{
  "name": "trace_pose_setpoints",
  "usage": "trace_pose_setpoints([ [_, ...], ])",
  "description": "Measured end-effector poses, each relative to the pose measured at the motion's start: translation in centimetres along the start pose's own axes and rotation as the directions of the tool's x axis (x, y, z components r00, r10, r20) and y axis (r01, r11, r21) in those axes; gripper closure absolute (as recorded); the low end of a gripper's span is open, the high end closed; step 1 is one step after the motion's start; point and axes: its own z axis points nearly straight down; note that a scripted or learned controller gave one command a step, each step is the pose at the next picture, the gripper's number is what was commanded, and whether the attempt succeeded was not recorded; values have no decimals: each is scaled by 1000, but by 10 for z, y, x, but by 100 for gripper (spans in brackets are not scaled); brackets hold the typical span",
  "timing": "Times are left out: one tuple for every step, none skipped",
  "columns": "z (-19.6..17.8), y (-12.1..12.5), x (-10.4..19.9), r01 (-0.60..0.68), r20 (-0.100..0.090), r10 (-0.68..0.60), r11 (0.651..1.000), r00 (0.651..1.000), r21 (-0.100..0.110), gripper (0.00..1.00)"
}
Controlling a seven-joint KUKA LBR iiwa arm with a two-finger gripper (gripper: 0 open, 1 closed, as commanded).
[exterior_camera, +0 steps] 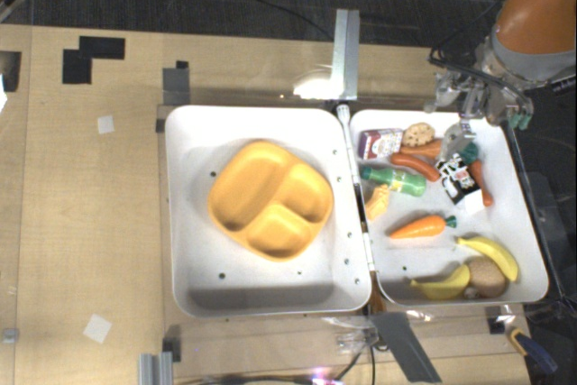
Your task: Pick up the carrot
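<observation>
A pale wooden surface (81, 221) is seen carrying two shallow white bins side by side. The left bin (189, 275) is taken up by a yellow divided plate (270, 198), which rests a little tilted near its middle. The right bin (532, 266) is crowded with toy food. The grey arm (541, 4), with its orange band, is reached in from the far right, and the gripper (462, 132) is hung over the far part of the right bin, just above a small black-and-white carton (458, 176); whether anything is pinched cannot be told, and it cannot be told either whether the gripper is spread or pressed together. A banana (491, 255) is laid along the near right edge, with a brown potato-like lump (487, 279) and a second yellow piece (444, 284) beside it. The carrot (419, 227) is found near the middle of the right bin, lying flat with its thick orange end to the left and its small green top to the right, clear of the banana and just near of a green bottle (397, 180) and a corn cob (377, 201). A sausage (416, 163), a cookie (418, 135) and a small packet (380, 142) are set at the far end. The carrot is judged to be a light, stiff plastic toy with a smooth, somewhat slippery skin, unlikely to be damaged. It is best taken across its thick middle, where the taper is least and the fingers are least likely to be squeezed off toward the tip.
</observation>
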Motion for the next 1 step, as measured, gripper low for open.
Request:
trace_pose_setpoints([
  [72, 21, 58, 54, -6, -54, 999, 999, -2, 0],
])
